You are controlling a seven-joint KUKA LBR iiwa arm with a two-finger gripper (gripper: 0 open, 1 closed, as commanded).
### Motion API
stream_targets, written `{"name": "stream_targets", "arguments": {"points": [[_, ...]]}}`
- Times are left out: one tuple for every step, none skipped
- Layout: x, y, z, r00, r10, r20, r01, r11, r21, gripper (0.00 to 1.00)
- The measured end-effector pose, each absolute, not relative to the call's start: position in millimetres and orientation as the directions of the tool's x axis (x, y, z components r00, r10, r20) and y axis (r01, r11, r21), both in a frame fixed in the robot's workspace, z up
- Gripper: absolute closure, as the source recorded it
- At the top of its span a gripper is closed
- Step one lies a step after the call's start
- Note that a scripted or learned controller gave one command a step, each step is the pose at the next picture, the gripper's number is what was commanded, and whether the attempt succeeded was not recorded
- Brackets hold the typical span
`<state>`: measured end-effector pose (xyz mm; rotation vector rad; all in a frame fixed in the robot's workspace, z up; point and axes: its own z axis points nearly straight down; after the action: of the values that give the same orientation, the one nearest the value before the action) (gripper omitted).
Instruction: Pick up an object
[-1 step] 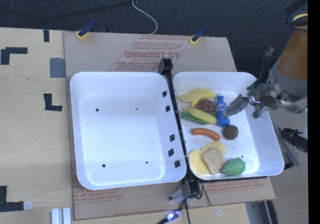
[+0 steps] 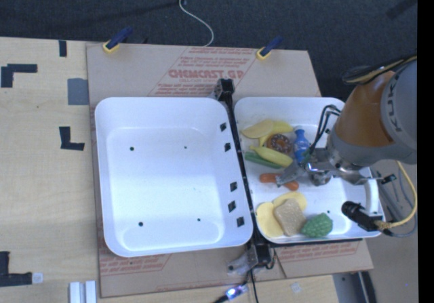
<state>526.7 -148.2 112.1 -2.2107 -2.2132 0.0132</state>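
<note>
The right bin (image 2: 325, 106) holds several toy foods: a yellow banana-like piece (image 2: 272, 154), a brown speckled piece (image 2: 278, 142), a blue bottle (image 2: 300, 144), an orange carrot (image 2: 278, 179), a slice of bread (image 2: 290, 216) on a yellow piece, and a green bumpy piece (image 2: 317, 226). My gripper (image 2: 293, 174) reaches in from the right and sits low in the bin's middle, just above the carrot and right of the banana piece. No object shows held between its fingers.
The left bin (image 2: 108, 159) lies beside the right one, with a black divider clamp (image 2: 224, 88) at the back between them. Both rest on a cardboard sheet (image 2: 196, 68) with blue and yellow clips. A cable (image 2: 193, 13) runs at the back.
</note>
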Motion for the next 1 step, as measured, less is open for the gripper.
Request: {"name": "stream_targets", "arguments": {"points": [[569.3,-113.4,83.2,-0.006,1.000,0.001,1.000,0.006,0.001,0.00]]}}
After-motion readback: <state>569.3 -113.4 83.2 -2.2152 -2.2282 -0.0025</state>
